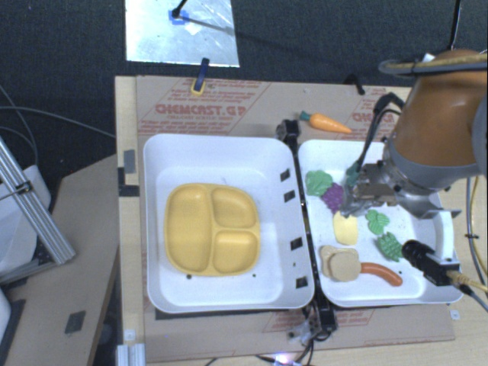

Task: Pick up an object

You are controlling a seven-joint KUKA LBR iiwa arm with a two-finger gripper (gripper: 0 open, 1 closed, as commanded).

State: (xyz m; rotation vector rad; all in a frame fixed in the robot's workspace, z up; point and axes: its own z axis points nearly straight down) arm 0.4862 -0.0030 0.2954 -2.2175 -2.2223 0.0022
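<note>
You have two white bins side by side on the bench. The left bin point(152, 227) holds a yellow divided plate point(212, 229), which sits toward the middle with bare white floor all round it — most of it along the far wall and the left wall.

The right bin point(381, 300) is the crowded one. Near its far-left corner lies a green leafy piece point(319, 181), and just beside that, toward you, a purple grape cluster point(333, 197). The gripper point(358, 198) hangs right next to the grapes, at their right edge; its fingers are lost in the dark metal of the wrist, so whether they are spread or closed cannot be told. Nothing shows between them.

Below the gripper lies a pale yellow piece point(345, 228), and nearer still a tan bread slice point(340, 264) close to the divider between the bins. An orange sausage point(381, 274) lies along the near wall, touching the bread's right side. Two small green pieces point(377, 221) point(390, 245) sit to the right of the yellow one.

A carrot point(325, 123) rests outside the bins on the cardboard sheet point(213, 107), just beyond the right bin's far rim. The arm point(442, 128) covers the right bin's far-right part.
</note>
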